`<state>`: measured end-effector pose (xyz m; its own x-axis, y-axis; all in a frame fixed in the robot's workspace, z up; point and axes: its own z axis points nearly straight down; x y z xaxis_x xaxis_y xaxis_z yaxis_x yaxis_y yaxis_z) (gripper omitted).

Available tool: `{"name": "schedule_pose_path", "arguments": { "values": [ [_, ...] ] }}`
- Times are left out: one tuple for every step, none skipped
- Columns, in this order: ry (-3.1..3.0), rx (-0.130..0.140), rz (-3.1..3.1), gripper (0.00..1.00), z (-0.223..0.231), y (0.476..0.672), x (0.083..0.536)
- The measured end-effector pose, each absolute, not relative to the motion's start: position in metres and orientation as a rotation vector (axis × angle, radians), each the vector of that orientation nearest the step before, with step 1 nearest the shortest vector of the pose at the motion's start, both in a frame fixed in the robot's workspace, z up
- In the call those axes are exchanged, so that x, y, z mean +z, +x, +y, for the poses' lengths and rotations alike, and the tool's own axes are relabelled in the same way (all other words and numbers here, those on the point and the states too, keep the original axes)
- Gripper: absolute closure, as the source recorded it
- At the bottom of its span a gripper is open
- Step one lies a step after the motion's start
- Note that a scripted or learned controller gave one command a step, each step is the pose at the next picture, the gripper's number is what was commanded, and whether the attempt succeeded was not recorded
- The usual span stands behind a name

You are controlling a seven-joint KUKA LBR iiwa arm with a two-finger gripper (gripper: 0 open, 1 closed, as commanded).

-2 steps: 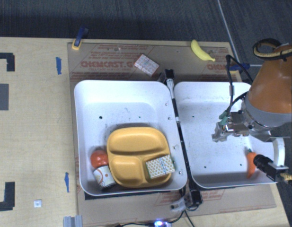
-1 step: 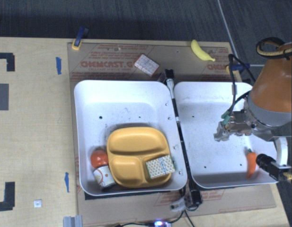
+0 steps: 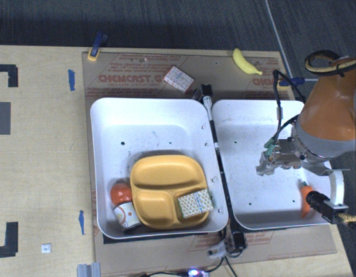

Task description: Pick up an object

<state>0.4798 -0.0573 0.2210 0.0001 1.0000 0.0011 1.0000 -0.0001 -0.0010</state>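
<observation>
Picking calls for a target first: the candidates all lie in the left bin [image 3: 102,131], well apart from the pincer [image 3: 269,163]. A yellow divided tray [image 3: 163,183] sits at the bin's near side; a small patterned packet [image 3: 195,203] rests in its right compartment. An orange-and-white ball-like toy [image 3: 123,203] touches the tray's left edge. The pincer hangs over the right bin [image 3: 247,126], on bare floor; its opening cannot be read at this size. Judgement: the packet is the easiest grasp, being small and raised. Travel left over the divider, centre above it, descend straight. Risk: the fingers catching the tray's rim.
</observation>
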Motion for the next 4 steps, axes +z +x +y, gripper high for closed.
{"name": "schedule_pose_path", "arguments": {
  "values": [
    [-2.220,0.002,-2.219,1.00,-0.065,0.479,0.209],
    [-2.222,-0.001,-2.221,1.00,-0.065,0.480,0.219],
    [-2.221,0.000,-2.221,1.00,-0.061,0.480,0.213],
    [-2.223,-0.004,-2.224,1.00,-0.061,0.481,0.223]
  ]
}}
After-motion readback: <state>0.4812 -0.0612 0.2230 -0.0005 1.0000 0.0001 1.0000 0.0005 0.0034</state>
